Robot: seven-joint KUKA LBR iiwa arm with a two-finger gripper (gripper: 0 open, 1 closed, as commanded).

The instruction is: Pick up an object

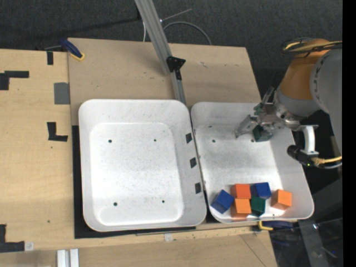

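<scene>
Right bin (222, 121): gripper (257, 131) far side, finger state indeterminate; approach step; next, descend onto near-edge blocks (251, 198).

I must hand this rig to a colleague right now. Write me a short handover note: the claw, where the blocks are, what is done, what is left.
Claw: over the upper part of the right white bin, with a small dark green thing at its tip; I cannot tell whether it is gripped.
Blocks: all clustered at the near edge of the right bin: blue cube, two orange cubes, second blue cube, dark green cube, and a third orange cube slightly apart on the right.
Left white bin: holds no blocks.
Done: no confirmed pick.
Left: verify the grasp, otherwise pick a block from the cluster.
</scene>
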